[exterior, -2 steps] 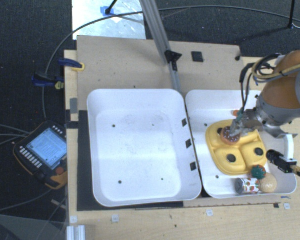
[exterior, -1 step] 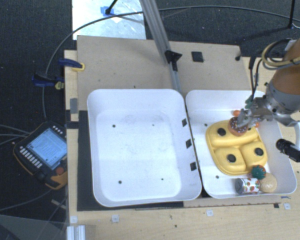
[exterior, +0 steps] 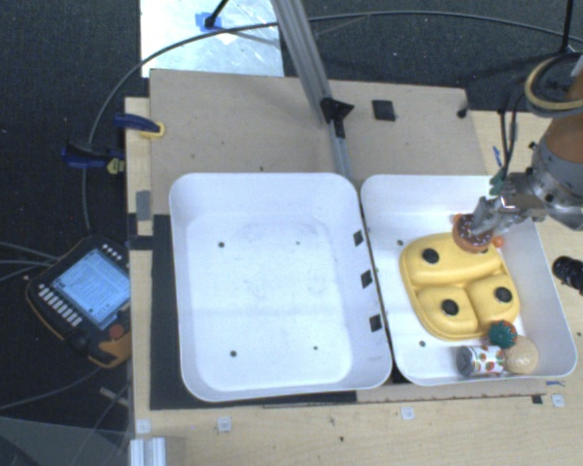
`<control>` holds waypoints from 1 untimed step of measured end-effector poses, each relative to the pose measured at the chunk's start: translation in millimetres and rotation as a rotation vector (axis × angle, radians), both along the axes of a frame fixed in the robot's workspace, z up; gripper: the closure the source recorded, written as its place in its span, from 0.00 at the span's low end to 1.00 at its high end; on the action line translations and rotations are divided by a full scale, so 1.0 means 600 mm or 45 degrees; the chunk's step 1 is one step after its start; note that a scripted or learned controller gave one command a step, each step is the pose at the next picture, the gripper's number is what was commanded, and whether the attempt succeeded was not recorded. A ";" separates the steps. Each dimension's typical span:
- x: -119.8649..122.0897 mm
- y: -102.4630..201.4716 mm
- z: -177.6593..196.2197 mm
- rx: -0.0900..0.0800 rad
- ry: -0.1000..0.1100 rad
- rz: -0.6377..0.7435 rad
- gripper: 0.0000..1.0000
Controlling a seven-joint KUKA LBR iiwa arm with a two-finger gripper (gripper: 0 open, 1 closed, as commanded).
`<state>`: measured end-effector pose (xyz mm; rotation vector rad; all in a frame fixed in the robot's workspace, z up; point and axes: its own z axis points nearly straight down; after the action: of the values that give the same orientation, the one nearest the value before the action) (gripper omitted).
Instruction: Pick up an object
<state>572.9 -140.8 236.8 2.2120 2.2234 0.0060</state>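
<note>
**Gripper down on small round piece, right bin**

Your gripper (exterior: 478,229) sits low over the right bin (exterior: 554,299), tip at a small reddish-brown round thing (exterior: 464,233) resting on the top edge of the yellow moulded tray (exterior: 455,286). Can't tell the grip state from this angle. Round thing looks light and stiff; pinch it across its width, since it could roll off the yellow hump. Below the tool, at the bin's near wall: a small can (exterior: 474,360), a teal ball (exterior: 502,335), a beige ball (exterior: 522,356).
</note>
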 end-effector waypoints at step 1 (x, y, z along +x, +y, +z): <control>0.002 0.000 0.086 -0.001 -0.001 0.000 1.00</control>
<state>574.3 -141.0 288.5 2.2117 2.2226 0.0062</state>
